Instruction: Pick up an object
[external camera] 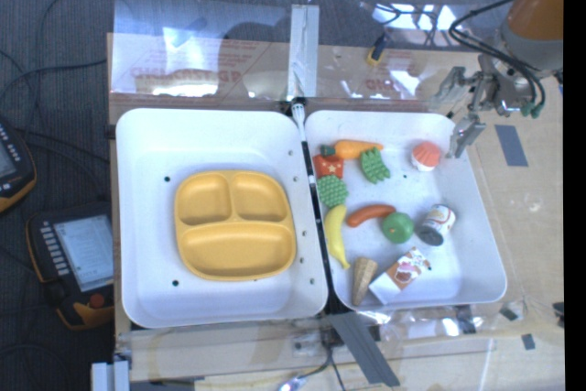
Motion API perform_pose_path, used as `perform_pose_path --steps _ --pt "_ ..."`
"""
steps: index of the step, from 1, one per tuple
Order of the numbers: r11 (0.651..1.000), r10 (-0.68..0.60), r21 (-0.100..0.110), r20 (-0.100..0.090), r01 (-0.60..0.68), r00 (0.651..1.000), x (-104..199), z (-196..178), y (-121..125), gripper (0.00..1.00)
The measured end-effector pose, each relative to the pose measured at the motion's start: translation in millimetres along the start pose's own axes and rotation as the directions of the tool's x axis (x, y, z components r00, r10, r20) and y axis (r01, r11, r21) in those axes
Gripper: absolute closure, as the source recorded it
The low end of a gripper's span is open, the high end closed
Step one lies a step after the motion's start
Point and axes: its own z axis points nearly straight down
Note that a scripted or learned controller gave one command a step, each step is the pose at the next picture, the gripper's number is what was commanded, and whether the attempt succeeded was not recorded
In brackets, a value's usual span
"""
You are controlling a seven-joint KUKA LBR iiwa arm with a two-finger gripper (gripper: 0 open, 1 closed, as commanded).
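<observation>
The right bin holds several toy foods: an orange carrot, a red block, two green knobbly pieces, a yellow banana, a red sausage, a green apple, a small can, an ice-cream cone, a small carton and a red-and-white round piece. My gripper hangs over the bin's far right corner, just right of the red-and-white piece. It is open and holds nothing.
The left bin carries a yellow divided tray. A raised divider separates the two bins. Clear plastic sheeting stands behind both. Cables and a handheld device lie off the bench at the left.
</observation>
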Motion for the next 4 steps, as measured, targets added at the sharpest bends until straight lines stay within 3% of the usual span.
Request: perform_pose_path --steps 1,2,3,4 --pt "0.979 -0.204 0.000 -0.001 0.204 0.979 8 109 -4 0.00" --pt "0.955 -0.295 0.004 0.007 0.295 0.955 88 143 -6 0.00" --pt "0.873 -0.488 0.003 0.008 0.488 0.873 75 142 93 0.00" --pt "0.898 -0.441 0.006 0.012 0.441 0.898 84 142 119 0.00"
